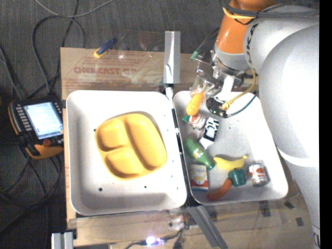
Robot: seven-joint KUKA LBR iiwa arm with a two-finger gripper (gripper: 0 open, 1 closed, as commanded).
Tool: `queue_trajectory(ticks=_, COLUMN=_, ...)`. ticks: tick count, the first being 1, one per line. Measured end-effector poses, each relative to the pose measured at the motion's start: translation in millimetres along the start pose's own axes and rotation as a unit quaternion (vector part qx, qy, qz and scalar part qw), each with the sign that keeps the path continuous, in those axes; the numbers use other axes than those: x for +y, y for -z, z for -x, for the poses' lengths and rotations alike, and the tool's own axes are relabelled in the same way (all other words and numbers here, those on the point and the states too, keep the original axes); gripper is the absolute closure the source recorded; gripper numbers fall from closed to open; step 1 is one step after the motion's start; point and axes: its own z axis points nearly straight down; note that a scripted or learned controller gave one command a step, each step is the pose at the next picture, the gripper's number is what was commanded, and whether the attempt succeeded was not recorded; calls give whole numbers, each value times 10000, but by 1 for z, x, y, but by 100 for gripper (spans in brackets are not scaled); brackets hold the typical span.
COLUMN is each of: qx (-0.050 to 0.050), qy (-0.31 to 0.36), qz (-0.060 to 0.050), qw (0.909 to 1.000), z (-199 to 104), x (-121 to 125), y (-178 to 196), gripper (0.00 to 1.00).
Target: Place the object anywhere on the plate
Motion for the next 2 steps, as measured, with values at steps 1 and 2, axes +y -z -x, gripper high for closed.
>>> queue_trajectory(ticks=1, qx=-7, qy=-446, qz=-16, qw=9990, z=-36, x=-94, y=-26, gripper=100)
queue_trajectory(ticks=2, qx=-3, qy=-450, qz=-15, qw=9990, z=-36, x=-94, y=-26, gripper=0)
